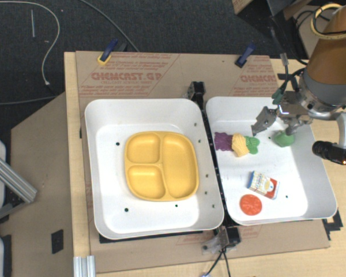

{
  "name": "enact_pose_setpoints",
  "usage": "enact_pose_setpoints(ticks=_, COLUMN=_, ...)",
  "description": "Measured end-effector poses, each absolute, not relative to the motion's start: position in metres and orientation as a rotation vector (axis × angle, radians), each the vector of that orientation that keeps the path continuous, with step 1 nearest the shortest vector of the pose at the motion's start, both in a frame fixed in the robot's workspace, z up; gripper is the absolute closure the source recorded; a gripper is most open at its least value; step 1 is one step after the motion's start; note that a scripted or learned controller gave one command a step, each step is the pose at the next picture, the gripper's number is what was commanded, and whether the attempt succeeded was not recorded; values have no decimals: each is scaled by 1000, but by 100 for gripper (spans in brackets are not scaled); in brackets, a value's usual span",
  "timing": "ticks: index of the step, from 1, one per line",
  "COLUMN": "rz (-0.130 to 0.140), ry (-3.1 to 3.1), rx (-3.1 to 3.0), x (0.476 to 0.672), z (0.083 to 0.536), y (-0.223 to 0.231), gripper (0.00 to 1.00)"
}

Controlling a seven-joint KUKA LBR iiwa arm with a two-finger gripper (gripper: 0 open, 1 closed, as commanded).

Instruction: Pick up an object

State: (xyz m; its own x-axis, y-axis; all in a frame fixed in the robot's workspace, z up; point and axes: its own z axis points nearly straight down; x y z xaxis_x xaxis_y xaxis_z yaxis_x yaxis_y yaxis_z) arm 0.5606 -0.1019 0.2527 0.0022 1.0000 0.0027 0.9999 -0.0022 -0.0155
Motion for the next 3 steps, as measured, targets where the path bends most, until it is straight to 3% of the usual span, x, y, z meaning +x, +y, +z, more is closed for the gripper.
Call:
enact_pose_setpoints(ticks=1, rz=0, ry=-2220, rx=-2219, x=563, z=260, y=-102, gripper=0)
enact_pose_setpoints(ticks=3, rz=2, ry=-2218, rx=-2220, x=563, z=147, y=-109, gripper=0)
